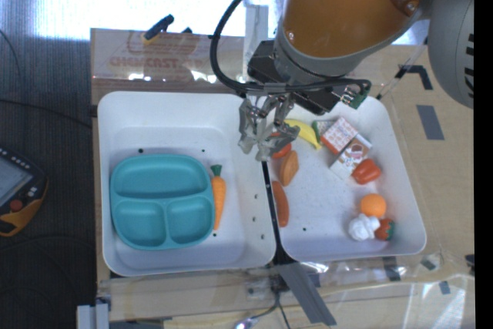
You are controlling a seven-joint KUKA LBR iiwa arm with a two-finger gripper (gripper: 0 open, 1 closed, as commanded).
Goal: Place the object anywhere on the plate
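A teal plate [162, 200] with three compartments lies in the left bin [123, 115]. An orange carrot [218, 196] rests against the plate's right edge, on the bin floor. My gripper [266, 139] hangs over the divider between the two bins, at the upper left corner of the right bin [400, 166]. Just below and right of it a small red piece [283, 151] peeks out, with an orange-brown oblong piece [289, 168] beneath that. Whether anything sits in the gripper is hidden by its own metal parts.
The right bin also holds a yellow banana [304, 132], a red-and-white box [344, 141], a red pepper [367, 172], an orange [373, 205], a white item [360, 227] and a reddish sausage [280, 204] by the divider. A cardboard sheet [154, 58] lies behind the left bin.
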